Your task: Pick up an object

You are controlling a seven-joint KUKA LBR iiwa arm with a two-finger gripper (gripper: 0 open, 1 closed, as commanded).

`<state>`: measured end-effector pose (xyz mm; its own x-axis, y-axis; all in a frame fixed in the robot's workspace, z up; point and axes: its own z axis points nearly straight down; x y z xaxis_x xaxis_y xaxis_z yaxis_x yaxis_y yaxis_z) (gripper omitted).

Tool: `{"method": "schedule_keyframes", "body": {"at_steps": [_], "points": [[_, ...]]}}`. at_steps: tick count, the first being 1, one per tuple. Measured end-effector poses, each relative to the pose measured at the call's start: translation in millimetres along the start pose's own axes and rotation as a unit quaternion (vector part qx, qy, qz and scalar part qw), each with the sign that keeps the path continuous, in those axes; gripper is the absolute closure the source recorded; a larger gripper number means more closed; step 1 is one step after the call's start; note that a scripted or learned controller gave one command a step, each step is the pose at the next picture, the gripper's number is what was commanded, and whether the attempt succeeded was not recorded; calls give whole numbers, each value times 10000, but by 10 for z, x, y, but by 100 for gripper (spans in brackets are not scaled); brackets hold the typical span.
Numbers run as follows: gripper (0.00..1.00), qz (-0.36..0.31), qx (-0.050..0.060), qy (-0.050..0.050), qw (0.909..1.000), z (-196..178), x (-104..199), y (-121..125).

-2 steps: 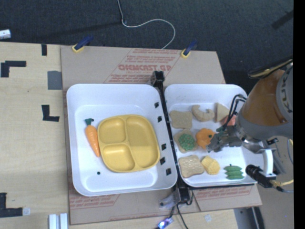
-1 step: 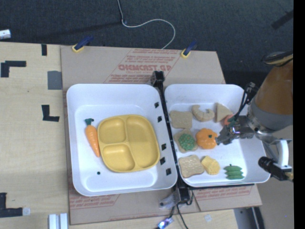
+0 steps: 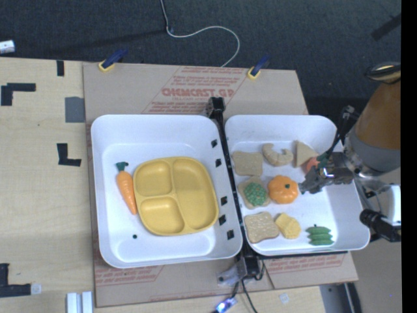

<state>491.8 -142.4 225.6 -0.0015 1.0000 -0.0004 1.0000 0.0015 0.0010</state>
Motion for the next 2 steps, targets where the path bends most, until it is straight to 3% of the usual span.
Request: {"method": "schedule_keyframes", "body": {"at_steps": [2], "points": [[100,-25,1,5,10000,136,839,853]]}}
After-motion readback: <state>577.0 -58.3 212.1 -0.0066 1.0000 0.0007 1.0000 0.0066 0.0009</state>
